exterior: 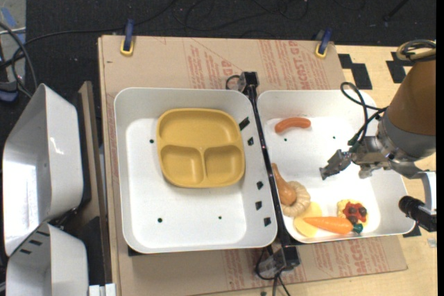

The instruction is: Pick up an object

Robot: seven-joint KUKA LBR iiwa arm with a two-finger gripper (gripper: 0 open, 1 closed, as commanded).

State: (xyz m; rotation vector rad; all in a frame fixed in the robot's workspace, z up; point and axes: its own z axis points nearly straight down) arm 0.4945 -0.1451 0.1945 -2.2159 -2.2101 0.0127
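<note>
closest to the lens, arm [415, 114] with its orange band, reaching in from the right and hanging over the right bin [316, 104]. lower down, gripper [335, 166] poised above a bare patch of that bin's floor, nothing seen in its grasp; released or clenched, cannot tell from this angle. candidates for the pick all in the same bin: orange sausage [293, 124] alone near the back wall, well apart from the rest; tan gourd-shaped toy [288, 192] against the divider side, just beside the gripper's tip on the left; carrot [327, 224] lying along the front edge, touching a pale yellow piece [309, 211]; small red berry cluster [354, 210] near the carrot's green end. over in the left bin [139, 218], only a yellow divided plate [201, 148], well away. step in hand, by the look of it: approach, target not yet settled, no contact made. next move likely calls for a short shift onto one item, probably the gourd-shaped toy or the carrot as the nearest, then a straight descent with the jaws spread wide enough to straddle it. crowding at the front corner a risk for a clean grip; lone sausage the easier pick, though farther off.
</note>
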